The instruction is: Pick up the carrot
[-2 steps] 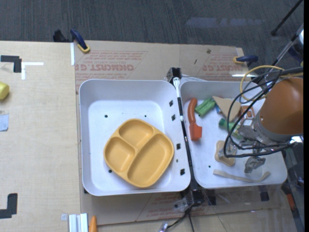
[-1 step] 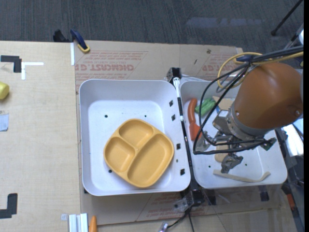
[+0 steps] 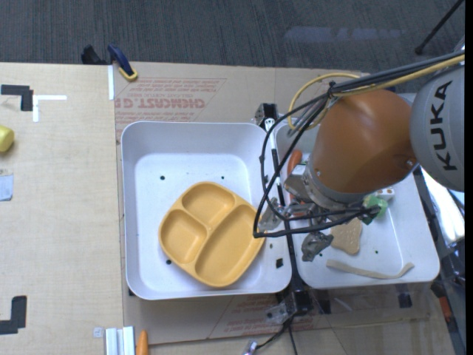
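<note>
Two shallow white bins sit side by side on a cardboard-covered surface (image 3: 59,220). The left bin (image 3: 140,198) holds a yellow-orange divided plate (image 3: 211,234) with three compartments, lying flat and turned at an angle, its right edge close to the bin's right wall. The right bin (image 3: 414,261) is largely covered by the arm (image 3: 362,150) — the orange band and grey wrist hang over its upper and middle part, with black cables looping across the divide between the bins. Below the wrist, dark claw (image 3: 316,244) parts show over the right bin's left-centre; whether the fingers are apart or together cannot be made out, and nothing can be seen gripped. The carrot (image 3: 295,159): a small sliver of orange-red shows at the upper left of the right bin, just beside the arm's left edge, mostly hidden by the arm and cables — identification is tentative. Also in the right bin: a tan, bread-like piece (image 3: 349,237) just right of the claw, a pale, thin curved strip (image 3: 369,271) lying near the front wall, and a bit of green (image 3: 378,204) peeking out under the wrist's right side. Off the bins, a yellow object (image 3: 5,138) sits at the far left edge of the surface, and a blue-and-yellow item (image 3: 122,63) lies near the back edge.
</note>
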`<state>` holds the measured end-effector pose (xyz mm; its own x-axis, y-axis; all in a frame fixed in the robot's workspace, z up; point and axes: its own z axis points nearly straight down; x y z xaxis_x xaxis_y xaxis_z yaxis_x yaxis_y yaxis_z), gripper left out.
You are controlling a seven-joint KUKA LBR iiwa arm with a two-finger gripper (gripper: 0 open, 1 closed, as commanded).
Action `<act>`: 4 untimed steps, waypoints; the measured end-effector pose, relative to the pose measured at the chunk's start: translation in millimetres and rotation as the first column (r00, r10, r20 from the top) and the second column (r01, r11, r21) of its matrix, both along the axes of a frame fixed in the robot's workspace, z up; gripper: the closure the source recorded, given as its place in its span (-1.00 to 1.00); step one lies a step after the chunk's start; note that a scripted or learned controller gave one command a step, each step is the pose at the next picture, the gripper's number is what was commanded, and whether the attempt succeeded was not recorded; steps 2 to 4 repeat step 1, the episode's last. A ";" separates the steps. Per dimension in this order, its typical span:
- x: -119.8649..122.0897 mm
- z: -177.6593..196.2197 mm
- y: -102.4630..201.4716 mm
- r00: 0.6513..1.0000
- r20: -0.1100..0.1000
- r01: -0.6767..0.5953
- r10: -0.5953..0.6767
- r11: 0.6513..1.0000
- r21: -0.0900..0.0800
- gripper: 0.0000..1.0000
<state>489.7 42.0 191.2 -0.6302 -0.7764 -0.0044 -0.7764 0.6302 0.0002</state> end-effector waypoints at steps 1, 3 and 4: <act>-10.0 0.1 -52.4 0.992 -0.001 -0.124 0.124 0.992 -0.001 -1.00; -10.0 0.1 -52.4 0.992 -0.001 -0.124 0.124 0.992 -0.001 -1.00; -10.0 0.1 -52.4 0.992 -0.001 -0.124 0.124 0.992 -0.001 -1.00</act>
